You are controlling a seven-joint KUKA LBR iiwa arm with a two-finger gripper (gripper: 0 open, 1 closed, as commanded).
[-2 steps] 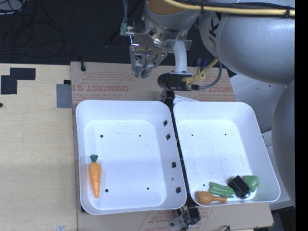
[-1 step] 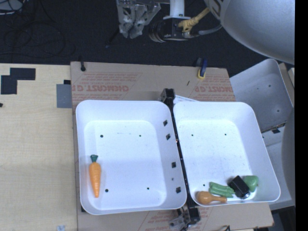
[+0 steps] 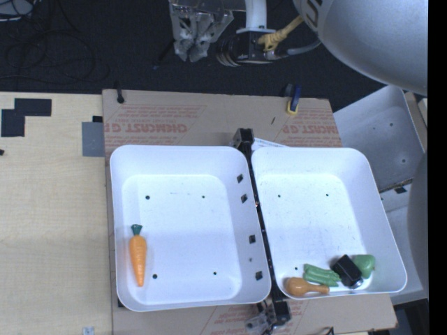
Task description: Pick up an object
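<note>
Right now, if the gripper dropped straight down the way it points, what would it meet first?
Hard to judge depth, but the gripper hangs beyond both bins, so it would likely meet the brown board behind the left bin, not any object.

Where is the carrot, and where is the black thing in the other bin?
carrot (image 3: 138, 258), camera view, middle of its orange body, in the left bin.
black thing (image 3: 347, 270), camera view, middle of its top, in the right bin's near corner.

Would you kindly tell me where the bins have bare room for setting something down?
Left bin: free everywhere right of the carrot. Right bin: free across its far and middle floor; crowded at the near-right corner around the black block.
</note>
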